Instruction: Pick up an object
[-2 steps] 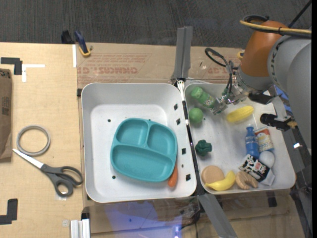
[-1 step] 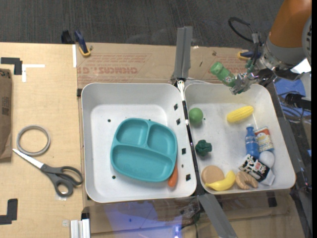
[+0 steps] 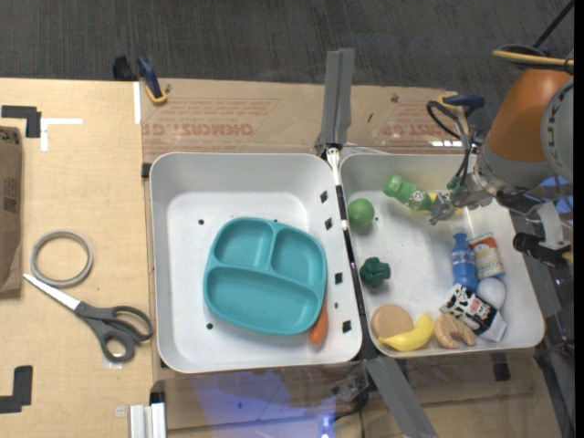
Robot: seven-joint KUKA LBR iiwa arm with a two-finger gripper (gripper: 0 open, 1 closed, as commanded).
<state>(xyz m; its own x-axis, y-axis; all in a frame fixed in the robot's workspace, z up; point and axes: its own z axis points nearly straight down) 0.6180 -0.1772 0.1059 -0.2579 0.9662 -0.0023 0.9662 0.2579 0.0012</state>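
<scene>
My gripper [image 3: 446,204] hangs low over the back of the right bin [image 3: 522,340], below the arm's orange band [image 3: 534,108]. It is right against the right end of a green bottle [image 3: 404,192] that lies on its side. A green ball [image 3: 361,212] rests left of the bottle. Toward the front of this bin lie a dark green toy [image 3: 374,271], a blue bottle [image 3: 463,261], a small packet [image 3: 487,255], a white egg [image 3: 492,292], a cow-patterned toy [image 3: 471,309], a banana [image 3: 408,337] and a tan round piece [image 3: 390,318].
The left bin [image 3: 173,190] holds a teal divided plate [image 3: 265,276] with an orange carrot [image 3: 318,328] at its front right. Scissors [image 3: 102,320] and a tape roll [image 3: 61,256] lie on the bench at the left. A grey bar [image 3: 338,99] stands behind the bins.
</scene>
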